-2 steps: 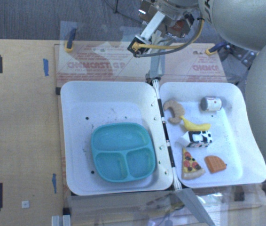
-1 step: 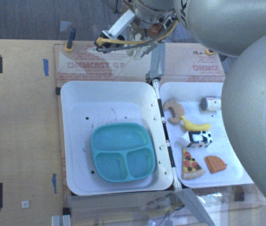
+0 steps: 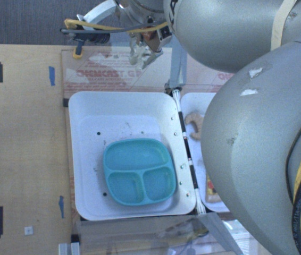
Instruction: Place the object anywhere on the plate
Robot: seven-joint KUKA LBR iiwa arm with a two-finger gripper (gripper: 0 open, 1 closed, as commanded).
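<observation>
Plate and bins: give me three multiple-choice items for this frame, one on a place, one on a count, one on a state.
1. Where is the plate?
A. left bin
B. right bin
C. bare bench

2. How many compartments has the plate?
A. two
B. three
C. five

3. What lies on the plate?
A. a tan object
B. nothing
C. the tool

Key: 1 A, it sits in the left bin. 2 B, one wide section, two smaller. 3 B, its blue surface is bare; the tan object lies in the right bin, the tool hangs beyond the bins.
</observation>
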